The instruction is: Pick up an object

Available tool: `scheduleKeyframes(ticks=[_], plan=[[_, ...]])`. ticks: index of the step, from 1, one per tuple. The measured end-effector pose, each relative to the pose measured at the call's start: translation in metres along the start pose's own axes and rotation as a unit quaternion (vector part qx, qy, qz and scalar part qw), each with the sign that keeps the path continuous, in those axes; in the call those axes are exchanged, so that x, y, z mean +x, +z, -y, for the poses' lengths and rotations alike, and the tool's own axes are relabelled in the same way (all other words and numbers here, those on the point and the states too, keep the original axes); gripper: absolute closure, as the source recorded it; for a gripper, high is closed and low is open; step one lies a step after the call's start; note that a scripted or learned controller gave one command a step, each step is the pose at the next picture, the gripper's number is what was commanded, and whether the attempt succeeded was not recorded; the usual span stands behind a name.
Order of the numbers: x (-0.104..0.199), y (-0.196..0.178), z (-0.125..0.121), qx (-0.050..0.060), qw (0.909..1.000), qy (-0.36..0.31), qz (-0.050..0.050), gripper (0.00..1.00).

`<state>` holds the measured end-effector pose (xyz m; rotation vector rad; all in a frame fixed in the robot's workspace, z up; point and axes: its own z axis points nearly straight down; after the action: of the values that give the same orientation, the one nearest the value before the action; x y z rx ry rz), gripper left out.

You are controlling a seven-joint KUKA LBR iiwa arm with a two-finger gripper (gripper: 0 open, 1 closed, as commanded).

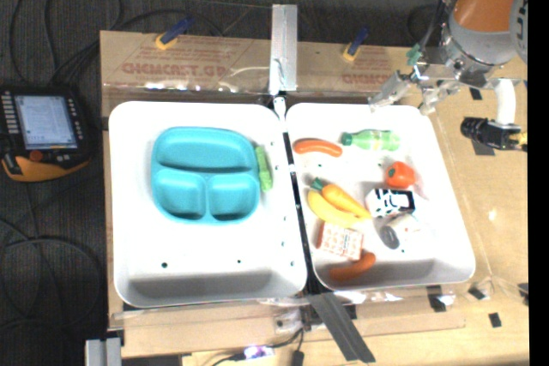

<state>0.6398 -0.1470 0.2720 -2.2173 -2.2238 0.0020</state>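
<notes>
- Task's thing: no obj picked yet; candidates all lie in the right bin. Best bet by my read is the green bottle, lying on its side near the bin's far edge, w/ bare floor around it and closest to the gripper.
- Alt: orange sausage-like piece at the far-left corner of that bin, also fairly isolated, but close to the wall by the divider.
- Harder picks: tomato sits just beside the black-and-white toy; bananas touch or overlap the printed card box; another orange piece hugs the bin's near wall. Cluttered, fingers likely to snag neighbours.
- Left bin holds a blue divided tray w/ a green item at its right rim; not a handy target.
- Gripper: hovers above the right bin's far-right corner, outside the rim, nothing between its fingers; they look spread apart, though detail is small.
- Doing it well: centre over the bottle's body, turn the wrist so fingers close across its short axis, descend straight, close only once fingers bracket it, then lift vertically.
- Risk: round bottle may roll or squirt out if caught off-centre.
</notes>
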Motion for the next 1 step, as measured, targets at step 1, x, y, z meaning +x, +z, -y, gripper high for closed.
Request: scheduleKeyframes(ticks=[1], plan=[[0.0439, 0.1623, 0.0146, 0.001, 1.0000, -0.005, 0.000, 0.00]])
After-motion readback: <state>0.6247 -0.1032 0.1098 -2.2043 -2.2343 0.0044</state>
